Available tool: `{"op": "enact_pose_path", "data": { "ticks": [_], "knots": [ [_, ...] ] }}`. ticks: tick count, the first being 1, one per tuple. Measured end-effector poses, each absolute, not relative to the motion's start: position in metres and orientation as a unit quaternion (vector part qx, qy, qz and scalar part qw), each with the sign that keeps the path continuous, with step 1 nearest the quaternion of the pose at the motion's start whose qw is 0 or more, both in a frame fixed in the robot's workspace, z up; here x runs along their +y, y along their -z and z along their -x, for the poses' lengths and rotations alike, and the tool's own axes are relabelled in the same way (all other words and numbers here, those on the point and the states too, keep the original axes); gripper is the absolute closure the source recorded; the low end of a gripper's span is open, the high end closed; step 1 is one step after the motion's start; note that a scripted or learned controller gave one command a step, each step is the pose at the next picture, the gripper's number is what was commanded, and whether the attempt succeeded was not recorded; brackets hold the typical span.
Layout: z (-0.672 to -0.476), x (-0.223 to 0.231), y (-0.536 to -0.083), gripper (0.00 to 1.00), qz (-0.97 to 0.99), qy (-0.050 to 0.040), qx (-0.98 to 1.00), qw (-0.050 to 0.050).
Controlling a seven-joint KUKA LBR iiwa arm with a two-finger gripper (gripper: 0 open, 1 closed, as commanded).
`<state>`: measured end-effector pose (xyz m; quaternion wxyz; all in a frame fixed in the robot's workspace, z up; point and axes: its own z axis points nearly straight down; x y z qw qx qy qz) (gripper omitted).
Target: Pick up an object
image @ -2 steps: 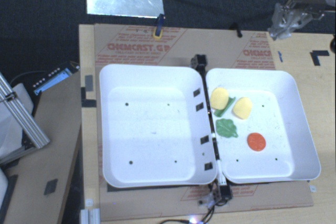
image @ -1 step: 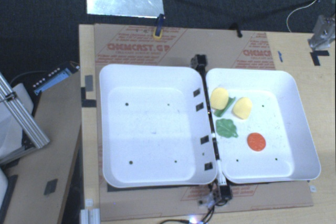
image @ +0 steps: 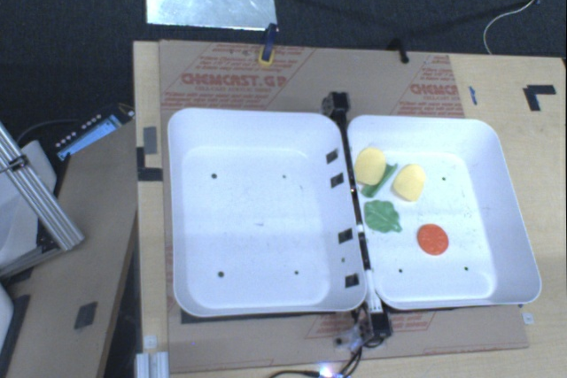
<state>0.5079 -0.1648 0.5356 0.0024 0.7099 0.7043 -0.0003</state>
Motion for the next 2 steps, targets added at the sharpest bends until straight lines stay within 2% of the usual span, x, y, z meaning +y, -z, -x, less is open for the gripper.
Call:
{"op": "enact_pose_path", "data": {
  "ticks": [1,2],
  "knots": [
    [-0.486,-0.109,-0.252,1.0,-0.706,0.0027,0.708,-0.005],
    [-0.488,-0.11,-0.477,1.0,-0.705,-0.0066,0.709,0.01]
  ]
}}
